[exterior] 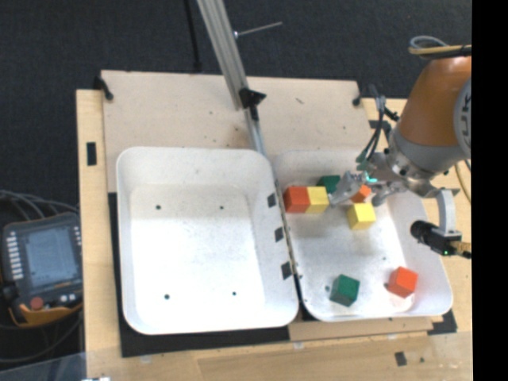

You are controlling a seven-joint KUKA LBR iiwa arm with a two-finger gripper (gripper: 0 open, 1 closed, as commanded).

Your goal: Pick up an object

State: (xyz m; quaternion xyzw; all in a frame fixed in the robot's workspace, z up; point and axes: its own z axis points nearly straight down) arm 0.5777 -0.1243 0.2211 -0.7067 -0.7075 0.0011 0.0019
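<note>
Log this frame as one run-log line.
task: pick object | gripper: low in right bin, by yellow block | grasp: none seen | left bin: no blocks

Pale wooden counter (198, 109) on dark carpet floor (95, 22). Slanted aluminium camera mast (225, 42) rises from the counter toward 12 o'clock. Grey handheld control pendant with screen (44, 260) lies off the counter at 9 o'clock, dark cables (20, 201) just above it.
</note>
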